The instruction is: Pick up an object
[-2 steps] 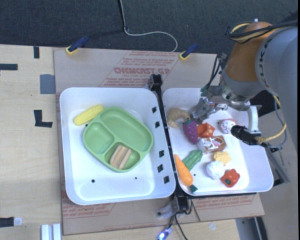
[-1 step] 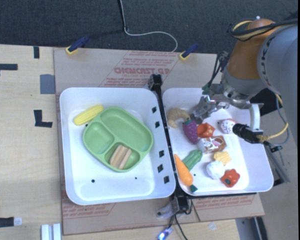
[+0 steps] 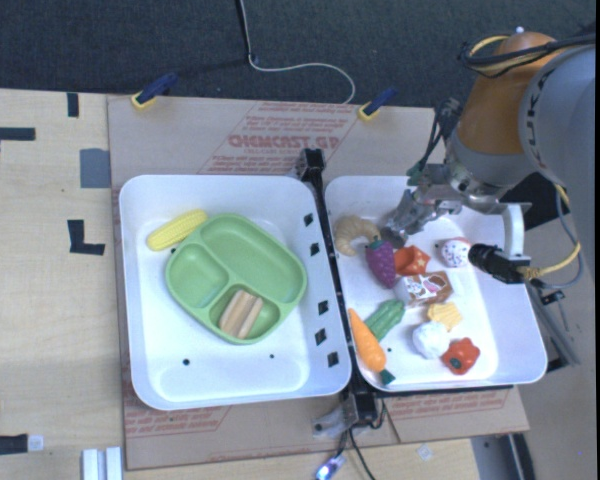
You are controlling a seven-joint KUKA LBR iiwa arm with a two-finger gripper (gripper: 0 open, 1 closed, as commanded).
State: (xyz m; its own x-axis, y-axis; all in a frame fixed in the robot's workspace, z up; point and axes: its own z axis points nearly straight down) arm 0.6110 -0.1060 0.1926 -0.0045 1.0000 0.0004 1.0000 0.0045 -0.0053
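The right bin [image 3: 500, 368] holds a pile of toy foods: a purple grape bunch [image 3: 381, 263], an orange-red piece [image 3: 413, 260], a beige piece [image 3: 355, 231], a carrot [image 3: 367, 341], a green pickle [image 3: 385, 318], a red pepper [image 3: 461, 355], a white piece [image 3: 430, 339] and a small white die-like toy [image 3: 453, 253]. My gripper [image 3: 398, 226] hangs low over the bin's upper left part, its tips just above the grapes and the orange-red piece. Nothing is visibly between the tips.
The left bin [image 3: 145, 348] holds a green divided plate [image 3: 236, 273] with a tan piece in one compartment, and a yellow corn cob [image 3: 176, 229] beside it. The grey and orange arm [image 3: 510, 108] comes in from the upper right. A black divider runs between the bins.
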